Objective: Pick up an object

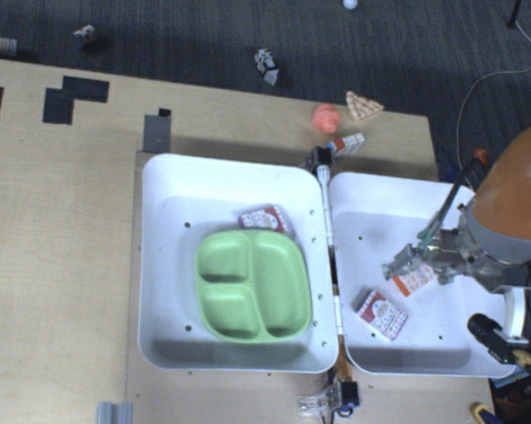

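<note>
The claw (406, 265) hangs over the right bin (364, 351), and a small orange-and-white packet (414, 280) sits right at its tip, but from up here I cannot tell whether it is gripped or merely lying under the claw. Another packet (381, 314), red and white, lies just beside it, toward the bin's near wall, and a third (264, 218) rests in the left bin against the far edge of the green divided tray (252, 284). To do this well, I'd judge the arm should rise slowly and straight up, so the orange packet isn't dragged into its neighbour.
</note>
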Controlling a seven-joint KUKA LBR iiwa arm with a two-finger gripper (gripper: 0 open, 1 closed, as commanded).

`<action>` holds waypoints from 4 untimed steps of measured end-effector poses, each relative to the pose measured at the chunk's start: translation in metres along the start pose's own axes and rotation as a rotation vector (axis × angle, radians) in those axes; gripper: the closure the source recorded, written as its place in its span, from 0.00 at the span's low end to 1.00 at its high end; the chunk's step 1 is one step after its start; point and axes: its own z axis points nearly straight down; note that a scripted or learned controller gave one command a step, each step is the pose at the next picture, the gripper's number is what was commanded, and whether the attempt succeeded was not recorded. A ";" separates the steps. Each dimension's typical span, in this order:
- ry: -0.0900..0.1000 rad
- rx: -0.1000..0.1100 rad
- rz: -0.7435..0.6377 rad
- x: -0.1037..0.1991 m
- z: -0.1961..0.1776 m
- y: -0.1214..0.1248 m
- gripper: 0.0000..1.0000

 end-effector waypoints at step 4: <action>-0.001 -0.002 -0.002 -0.021 0.009 0.136 0.00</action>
